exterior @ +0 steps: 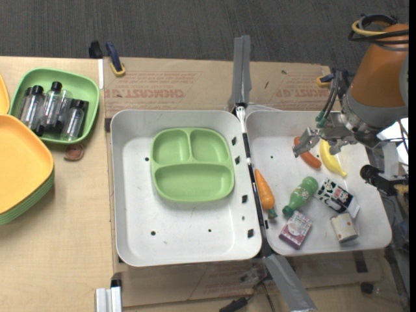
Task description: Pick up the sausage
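Note:
The sausage (311,160), a short reddish-orange piece, lies in the right bin (279,132) near its upper middle, just left of a yellow banana (332,160). My gripper (316,145) hangs right over the sausage's upper end and hides part of it. The fingers are spread, one grey fingertip (301,146) left of the sausage and the other toward the banana. Nothing is lifted; the sausage rests on the bin floor.
Sharing the right bin are a carrot (263,191) along the left wall, a green bottle (301,194), a black-and-white carton (338,197), a small box (344,228) and a purple packet (296,229). A green divided plate (192,163) sits in the left bin (130,226).

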`<state>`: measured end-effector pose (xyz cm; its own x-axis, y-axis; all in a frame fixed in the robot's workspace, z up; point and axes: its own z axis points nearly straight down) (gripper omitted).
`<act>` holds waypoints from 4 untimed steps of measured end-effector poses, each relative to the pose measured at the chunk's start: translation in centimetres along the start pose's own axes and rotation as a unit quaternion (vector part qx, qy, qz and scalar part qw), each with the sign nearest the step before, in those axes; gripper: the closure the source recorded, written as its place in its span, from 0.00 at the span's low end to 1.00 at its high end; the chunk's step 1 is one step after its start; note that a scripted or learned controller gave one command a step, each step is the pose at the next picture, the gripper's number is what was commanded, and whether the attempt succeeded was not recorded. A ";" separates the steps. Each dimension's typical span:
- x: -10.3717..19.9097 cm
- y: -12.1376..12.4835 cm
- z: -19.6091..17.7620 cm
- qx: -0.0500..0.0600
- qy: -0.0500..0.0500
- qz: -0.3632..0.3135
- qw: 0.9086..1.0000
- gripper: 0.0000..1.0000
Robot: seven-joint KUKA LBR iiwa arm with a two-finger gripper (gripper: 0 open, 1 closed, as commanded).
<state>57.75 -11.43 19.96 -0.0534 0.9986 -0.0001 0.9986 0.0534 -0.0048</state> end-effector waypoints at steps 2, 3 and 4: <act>-4.5 -0.1 10.8 -0.002 0.000 -0.074 0.997 1.00; -10.7 0.0 10.8 -0.002 0.000 0.070 0.998 1.00; -4.1 -1.5 10.8 -0.002 0.000 0.053 0.999 1.00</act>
<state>56.38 -15.61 9.15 0.0524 0.9986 -0.0002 0.9986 -0.0524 -0.0017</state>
